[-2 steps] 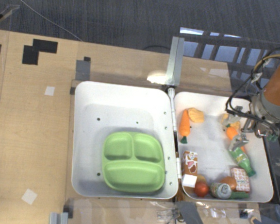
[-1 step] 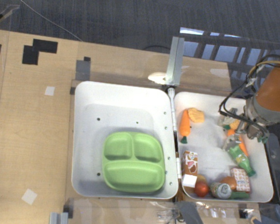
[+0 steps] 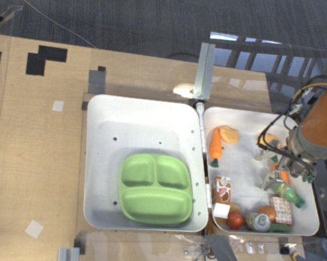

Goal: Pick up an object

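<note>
The green bottle [image 3: 287, 194] lies in the right bin [image 3: 240, 162], near its right wall, long axis slanting from upper left down to lower right. My hand [image 3: 279, 176] is low just above its upper end, where an orange piece is too. I judge I am in the reaching step, not yet lifting. If my hand is open or closed I cannot tell. Next I should close across the short side of the bottle. The left bin [image 3: 104, 122] holds a green tray [image 3: 156, 188]
</note>
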You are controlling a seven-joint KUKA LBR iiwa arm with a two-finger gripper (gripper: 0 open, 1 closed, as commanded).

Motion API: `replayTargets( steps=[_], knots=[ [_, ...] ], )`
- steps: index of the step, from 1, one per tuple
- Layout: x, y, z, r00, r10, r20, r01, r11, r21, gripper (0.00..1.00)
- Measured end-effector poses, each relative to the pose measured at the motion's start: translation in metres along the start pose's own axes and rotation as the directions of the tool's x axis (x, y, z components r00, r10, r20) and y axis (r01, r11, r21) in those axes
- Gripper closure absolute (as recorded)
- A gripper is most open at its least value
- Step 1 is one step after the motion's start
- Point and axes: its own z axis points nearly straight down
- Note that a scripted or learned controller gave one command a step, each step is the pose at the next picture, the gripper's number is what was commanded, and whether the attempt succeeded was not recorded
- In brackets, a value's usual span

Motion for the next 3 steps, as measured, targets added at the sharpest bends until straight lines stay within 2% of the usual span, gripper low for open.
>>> replayTargets(
  steps=[1,2,3],
  knots=[
    [0.018,0.009,-0.001,0.999,0.047,0.002,-0.047,0.999,0.001,0.00],
    [-0.066,0.000,0.001,0.999,-0.039,0.001,0.039,0.999,-0.002,0.00],
    [-0.016,-0.004,0.001,0.999,-0.032,-0.002,0.032,0.999,0.000,0.00]
  ],
)
